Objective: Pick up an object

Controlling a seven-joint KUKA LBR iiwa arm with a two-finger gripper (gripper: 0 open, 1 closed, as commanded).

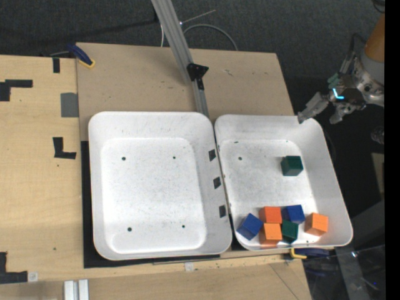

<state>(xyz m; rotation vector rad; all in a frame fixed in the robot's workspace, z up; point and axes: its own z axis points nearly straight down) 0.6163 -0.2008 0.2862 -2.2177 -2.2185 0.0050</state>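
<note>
Blocks all sitting in the right bin; green block alone near the middle, the rest bunched along the front edge: blue block, orange block and a few more between; left bin beside it on the surface; pincer hanging off past the right bin's far corner, nothing in it, can't tell if apart or together; nothing picked up yet, so basically the whole job left.

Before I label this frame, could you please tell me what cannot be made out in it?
- Two-finger gripper: small and blurred in the camera view; finger state unclear.
- Grey arm: cut off by the right edge.
- Small dark green cube in the right white bin: partly hidden by neighbouring cubes.
</note>
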